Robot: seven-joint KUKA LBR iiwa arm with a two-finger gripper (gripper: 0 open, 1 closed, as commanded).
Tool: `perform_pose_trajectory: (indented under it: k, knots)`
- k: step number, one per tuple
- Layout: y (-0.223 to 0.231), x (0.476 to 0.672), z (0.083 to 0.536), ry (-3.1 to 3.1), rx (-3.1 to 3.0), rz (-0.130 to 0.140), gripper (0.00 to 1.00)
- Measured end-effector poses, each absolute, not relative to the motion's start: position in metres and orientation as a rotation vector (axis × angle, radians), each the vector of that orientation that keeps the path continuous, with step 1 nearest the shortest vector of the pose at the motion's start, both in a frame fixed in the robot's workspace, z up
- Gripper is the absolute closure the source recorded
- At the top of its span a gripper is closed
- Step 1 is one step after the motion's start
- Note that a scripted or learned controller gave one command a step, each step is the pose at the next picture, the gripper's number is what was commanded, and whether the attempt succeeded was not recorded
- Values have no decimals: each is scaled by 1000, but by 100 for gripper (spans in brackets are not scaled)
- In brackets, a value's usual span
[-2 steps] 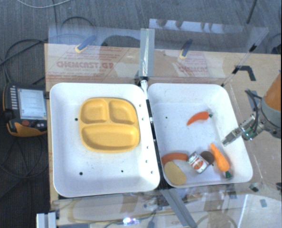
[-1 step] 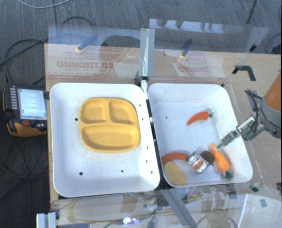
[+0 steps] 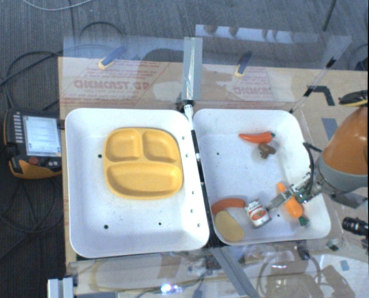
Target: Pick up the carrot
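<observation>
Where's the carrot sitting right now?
The carrot lies near the right bin's lower-right corner, right beside the gripper and right of the small can.

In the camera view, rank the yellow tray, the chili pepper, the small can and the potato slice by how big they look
1. Yellow tray, largest by far.
2. Chili pepper and potato slice: too alike to rank.
3. Small can, smallest.

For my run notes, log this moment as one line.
task: pick up carrot | carrot: right bin, near right corner | tool: at the carrot, grip unclear | yellow tray: left bin
</observation>
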State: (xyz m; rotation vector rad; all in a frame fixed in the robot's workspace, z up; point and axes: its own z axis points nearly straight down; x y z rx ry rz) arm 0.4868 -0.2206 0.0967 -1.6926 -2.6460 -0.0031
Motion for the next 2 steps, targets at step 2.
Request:
perform_pose_trajectory:
  k: [2]
  knots:
    - [-178, 485, 199, -2699, -1606, 1, 100]
